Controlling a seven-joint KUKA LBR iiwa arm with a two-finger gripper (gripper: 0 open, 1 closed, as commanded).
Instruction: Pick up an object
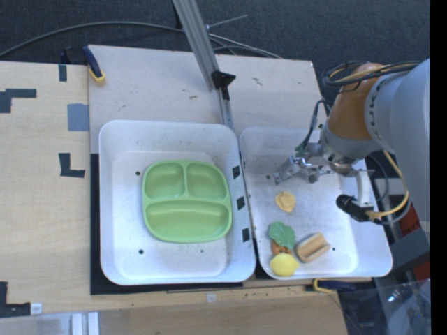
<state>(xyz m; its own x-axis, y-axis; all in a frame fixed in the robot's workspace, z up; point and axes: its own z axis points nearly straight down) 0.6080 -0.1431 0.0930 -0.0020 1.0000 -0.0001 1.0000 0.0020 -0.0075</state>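
In the right bin (363,253) lie a small pale-yellow pasta-like piece (285,202), a green leafy toy on an orange base (281,234), a yellow lemon (283,264) and a tan bread-like block (312,247). My gripper (296,168) hangs over the upper middle of that bin, above and slightly right of the pale-yellow piece. Its fingers are spread, with nothing between them. The three other toys cluster at the bin's near edge, well below the gripper.
The left bin (115,187) holds a green divided plate (186,201). A slanted metal pole (199,33) ends at the bins' far edge. Black cables (377,211) hang by the arm at the right bin's right side.
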